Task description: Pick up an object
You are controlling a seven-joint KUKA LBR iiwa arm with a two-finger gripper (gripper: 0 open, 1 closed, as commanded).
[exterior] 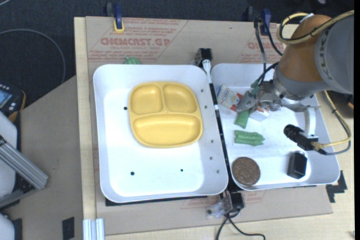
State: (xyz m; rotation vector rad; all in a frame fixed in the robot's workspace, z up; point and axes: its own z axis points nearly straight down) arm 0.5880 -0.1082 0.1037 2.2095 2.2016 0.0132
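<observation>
Bench: brown board with red print, clamped at far edge by blue clamp. Two white bins side by side, touching along inner rims: left bin, right bin. Black clip at far end of seam; cable at near edge.

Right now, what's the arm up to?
The arm's end effector is down in the right bin, over a small clutter: a white packet, a green piece just below it, and another green object nearer the camera. A brown disc and a black block lie untouched. The yellow divided plate sits in the left bin. No grasp is visible.
</observation>
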